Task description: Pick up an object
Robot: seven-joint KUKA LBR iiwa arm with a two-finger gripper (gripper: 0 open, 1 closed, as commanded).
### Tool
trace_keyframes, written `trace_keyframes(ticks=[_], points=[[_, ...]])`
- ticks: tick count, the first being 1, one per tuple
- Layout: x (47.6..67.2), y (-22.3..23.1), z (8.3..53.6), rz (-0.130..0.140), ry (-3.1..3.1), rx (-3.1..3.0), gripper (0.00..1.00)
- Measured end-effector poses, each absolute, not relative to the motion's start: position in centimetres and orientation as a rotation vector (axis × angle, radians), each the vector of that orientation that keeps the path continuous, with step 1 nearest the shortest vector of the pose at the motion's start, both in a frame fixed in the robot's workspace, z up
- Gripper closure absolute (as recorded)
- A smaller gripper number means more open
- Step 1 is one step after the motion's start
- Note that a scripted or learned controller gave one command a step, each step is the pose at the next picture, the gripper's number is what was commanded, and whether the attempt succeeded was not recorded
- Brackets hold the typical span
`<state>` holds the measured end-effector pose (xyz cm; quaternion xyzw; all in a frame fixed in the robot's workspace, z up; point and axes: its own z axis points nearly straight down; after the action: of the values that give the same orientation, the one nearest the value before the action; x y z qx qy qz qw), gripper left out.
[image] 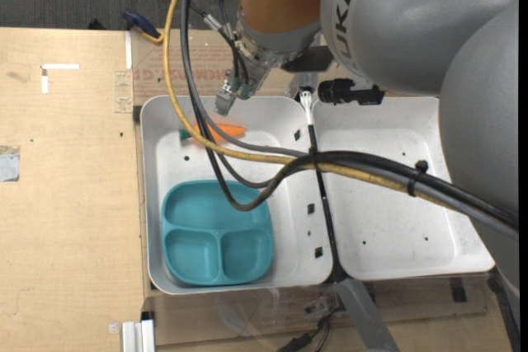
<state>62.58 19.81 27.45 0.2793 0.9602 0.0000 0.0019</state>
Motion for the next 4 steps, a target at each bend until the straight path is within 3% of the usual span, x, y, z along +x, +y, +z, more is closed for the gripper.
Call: trace_keyframes(ticks=[1,2,3,4], points=[[59.4,14.3,16.2,-0.001,3.129,0.260,1.00],[58.6,16.3,26.0,0.001,3.137,0.030,1.00],[62.7,11.6,9.3,0.000,3.136,-0.033,1.00],[62.6,14.4,22.4,0.002,3.135,0.029,1.00]])
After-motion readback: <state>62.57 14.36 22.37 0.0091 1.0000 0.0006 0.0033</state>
